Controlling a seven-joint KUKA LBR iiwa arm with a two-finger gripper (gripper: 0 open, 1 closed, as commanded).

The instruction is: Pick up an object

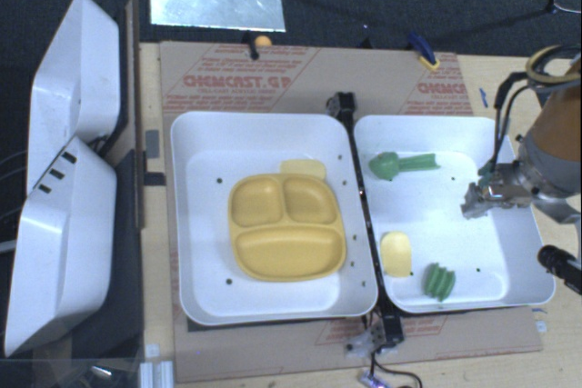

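Arm: I am reaching the arm (555, 136) in from the right side of the table (273, 73), so it is hanging over the right bin (473, 295).
End effector: It (486, 195) is sitting low by the right wall of the right bin. It looks blurry, so I cannot tell how wide it is, and I am seeing nothing in it.
Green scoop: The green scoop (403, 164) is lying near the back edge of the right bin, with its handle pointing right. It is apart from the end effector.
Yellow piece: A small pale yellow piece (396, 253) is lying close to the left wall of the right bin, near the front.
Green ridged thing: It (438, 281) is lying by the front edge of the right bin, just beside the yellow piece.
Left bin: The left bin (209, 286) is holding a yellow tray (286, 227) with three parts and a pale yellow block (303, 168) touching its back edge.
My guess: I am thinking the green scoop is the nearest thing to grab, since the arm is on that side.
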